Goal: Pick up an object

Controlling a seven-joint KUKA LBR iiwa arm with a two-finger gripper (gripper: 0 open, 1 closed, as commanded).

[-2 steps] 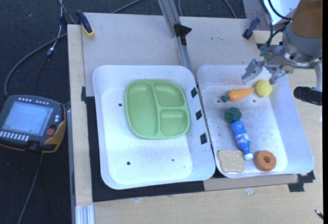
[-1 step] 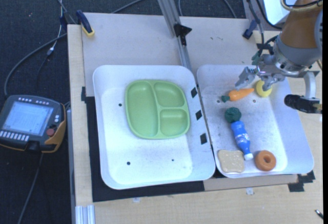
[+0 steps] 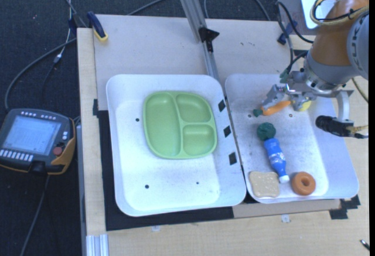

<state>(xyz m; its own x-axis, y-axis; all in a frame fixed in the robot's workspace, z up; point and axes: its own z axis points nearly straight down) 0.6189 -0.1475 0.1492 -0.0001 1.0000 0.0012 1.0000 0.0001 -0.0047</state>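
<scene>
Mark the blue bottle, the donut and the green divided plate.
blue bottle (image 3: 274,157), camera view, middle of its body.
donut (image 3: 303,183), camera view, on its ring.
green divided plate (image 3: 159,123), camera view, its large left compartment.

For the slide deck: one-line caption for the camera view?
KUKA arm's gripper at an orange carrot in the right bin; green divided plate sits in the left bin.

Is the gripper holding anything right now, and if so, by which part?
Cannot be told. The gripper is right at the orange carrot in the right bin, near its thick end, but a hold isn't visible.
</scene>
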